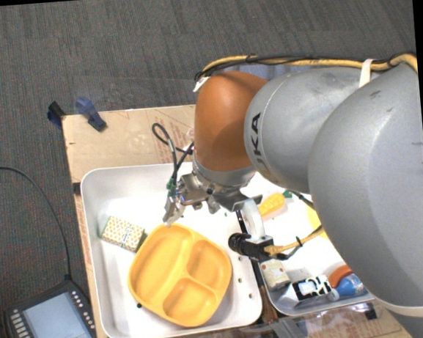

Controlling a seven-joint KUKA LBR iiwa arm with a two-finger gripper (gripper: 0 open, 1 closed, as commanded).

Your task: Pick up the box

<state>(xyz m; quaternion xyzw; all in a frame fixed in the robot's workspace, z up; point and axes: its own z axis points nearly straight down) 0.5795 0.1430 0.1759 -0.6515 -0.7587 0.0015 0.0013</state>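
Note:
A small box (123,233) with a cream and yellow pattern lies flat near the left wall of the left white bin (104,284). My gripper (171,211) hangs over the middle of that bin, just above the far rim of a yellow divided plate (182,274). It is to the right of the box, a short gap away, and nothing shows in it. The big grey arm with its orange band covers most of the right side.
The yellow plate fills the bin's near half, close beside the box. The right bin (282,307) holds a yellow item (272,205), a white block (274,275) and a blue and orange item (347,284). A teach pendant (52,329) lies on the floor at lower left.

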